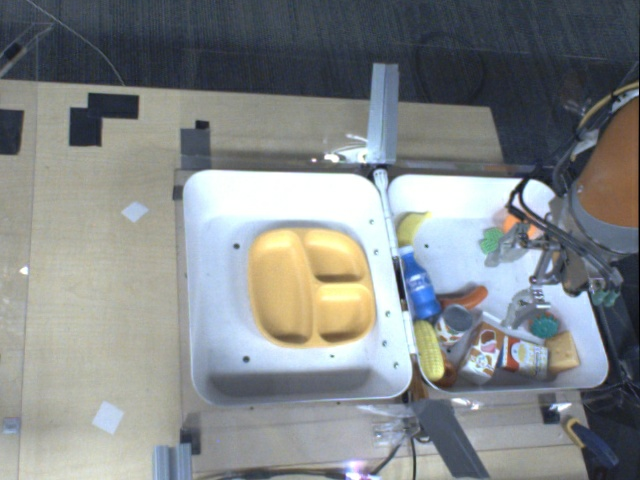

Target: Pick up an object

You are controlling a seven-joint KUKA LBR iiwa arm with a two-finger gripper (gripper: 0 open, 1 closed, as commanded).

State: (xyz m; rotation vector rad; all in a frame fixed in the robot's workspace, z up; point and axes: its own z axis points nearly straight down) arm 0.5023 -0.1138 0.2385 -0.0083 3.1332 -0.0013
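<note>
Arm over the right bin, gripper low among the clutter
1 yellow tray in the left bin; 1 blue bottle, 1 corn, 1 carton right; grip state unclear

Single fixed camera, mounted above the desk and looking down at a slight slant. The far edge of the desk and a strip of dark floor lie along the top of the frame. The left bin sits near the centre and the right bin toward the right side, both seen whole from a moderate height. The arm enters from the right edge, partly cut off by the frame.
</note>
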